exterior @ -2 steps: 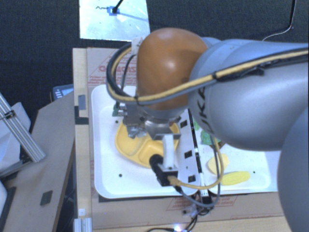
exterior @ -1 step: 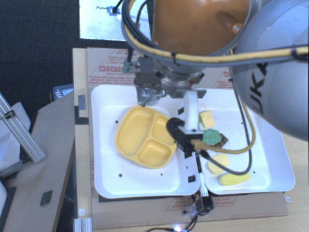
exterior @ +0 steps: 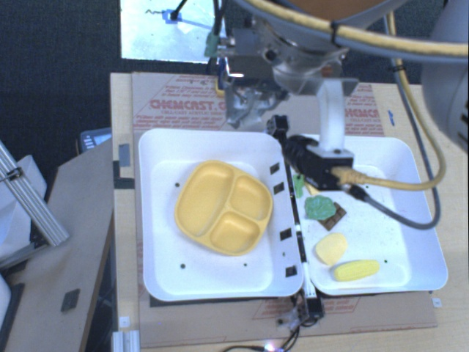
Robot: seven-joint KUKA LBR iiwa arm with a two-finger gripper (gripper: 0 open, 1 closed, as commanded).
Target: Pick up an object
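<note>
Yellow divided tray (exterior: 223,206) flat in left bin (exterior: 157,270). Claw (exterior: 245,110) hangs beyond tray, over bin's far rim; wide or narrow, cannot tell. Right of tray, in right bin (exterior: 410,196): green piece (exterior: 319,207), yellow oval (exterior: 331,248), long yellow piece (exterior: 357,270)

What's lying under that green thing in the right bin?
A flat brown piece pokes out beneath the green thing at its right edge. The rest of it is covered, so its full shape cannot be seen.
</note>
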